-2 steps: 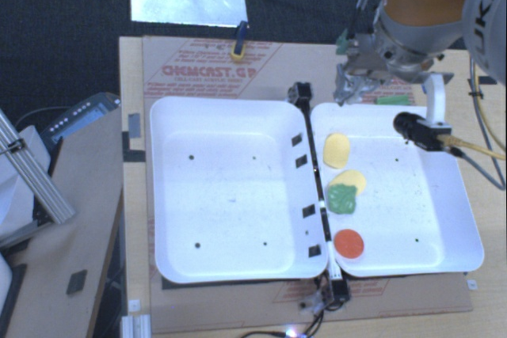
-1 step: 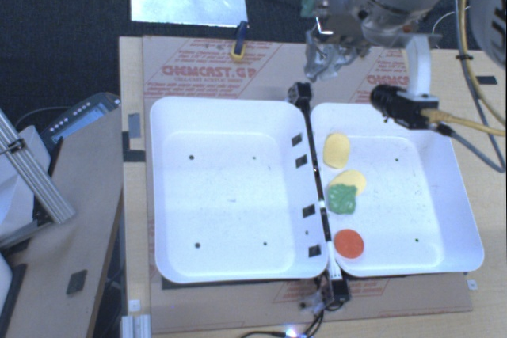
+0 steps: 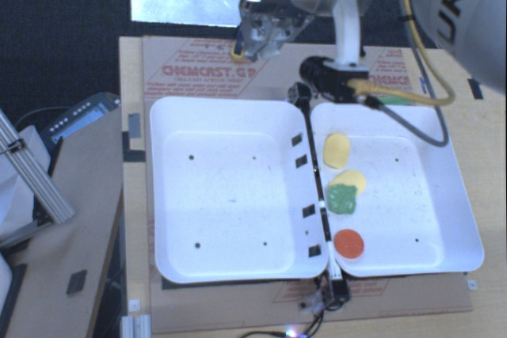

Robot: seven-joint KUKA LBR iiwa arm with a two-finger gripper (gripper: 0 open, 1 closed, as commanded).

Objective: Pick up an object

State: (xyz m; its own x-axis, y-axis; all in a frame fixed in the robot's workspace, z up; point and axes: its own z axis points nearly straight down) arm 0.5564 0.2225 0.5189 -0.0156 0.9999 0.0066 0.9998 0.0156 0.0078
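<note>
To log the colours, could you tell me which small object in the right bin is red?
The round red object, nearest the bin's front edge; the others are yellow or green.

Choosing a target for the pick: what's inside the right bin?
The right bin holds four small items near its left wall: a yellow piece, another yellow piece partly covered by a green piece, and an orange-red disc. What the green piece covers is hidden.

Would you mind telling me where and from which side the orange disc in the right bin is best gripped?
Grip the orange disc across its round edge, coming straight down from above. It lies flat, apart from the green piece, though close to the bin wall on the left.
</note>
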